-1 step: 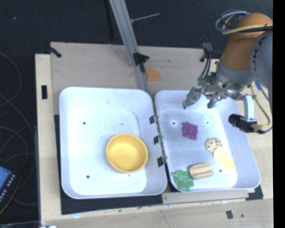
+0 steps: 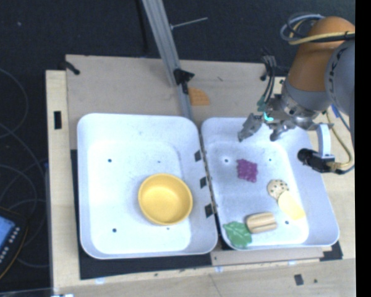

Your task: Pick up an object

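Note:
My gripper (image 2: 261, 130) hangs over the far edge of the right bin (image 2: 315, 193), open, with nothing between its fingers. Below it in that bin lies a purple lumpy piece (image 2: 247, 169), well apart from the fingertips. Nearer the front of the bin are a speckled tan cookie (image 2: 276, 187), a pale yellow piece (image 2: 291, 206), a tan bread-like roll (image 2: 261, 222) and a green leafy piece (image 2: 237, 233). A yellow bowl (image 2: 165, 198) sits in the left bin (image 2: 105, 166).
A grey metal strut (image 2: 164, 42) slants down to the wall between the two bins. A small orange patch (image 2: 198, 96) lies on the bench behind the bins. A tablet (image 2: 0, 240) shows at the left edge.

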`<state>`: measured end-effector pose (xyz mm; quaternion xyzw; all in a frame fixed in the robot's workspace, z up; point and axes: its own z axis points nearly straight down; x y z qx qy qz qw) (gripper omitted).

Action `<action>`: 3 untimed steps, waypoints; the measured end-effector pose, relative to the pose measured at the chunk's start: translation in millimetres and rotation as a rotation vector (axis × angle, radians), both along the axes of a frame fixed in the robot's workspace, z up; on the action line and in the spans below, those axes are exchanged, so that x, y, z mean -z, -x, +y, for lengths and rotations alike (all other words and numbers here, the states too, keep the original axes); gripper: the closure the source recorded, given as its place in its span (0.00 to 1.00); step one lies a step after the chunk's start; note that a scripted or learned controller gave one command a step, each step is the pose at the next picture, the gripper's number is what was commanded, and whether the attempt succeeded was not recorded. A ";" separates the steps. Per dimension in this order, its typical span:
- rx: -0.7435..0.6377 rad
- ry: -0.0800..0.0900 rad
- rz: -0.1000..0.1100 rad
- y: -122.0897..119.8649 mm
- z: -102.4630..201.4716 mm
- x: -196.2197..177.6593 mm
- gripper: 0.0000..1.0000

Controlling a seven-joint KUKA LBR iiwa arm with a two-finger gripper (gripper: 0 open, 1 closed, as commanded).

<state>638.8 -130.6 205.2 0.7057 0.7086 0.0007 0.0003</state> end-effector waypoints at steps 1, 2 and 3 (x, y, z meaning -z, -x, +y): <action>0.006 0.004 0.004 -0.1 -8.3 43.7 0.00; 0.002 0.004 0.005 -1.9 -3.9 88.4 0.00; 0.005 0.005 0.003 -1.7 -6.3 104.7 0.00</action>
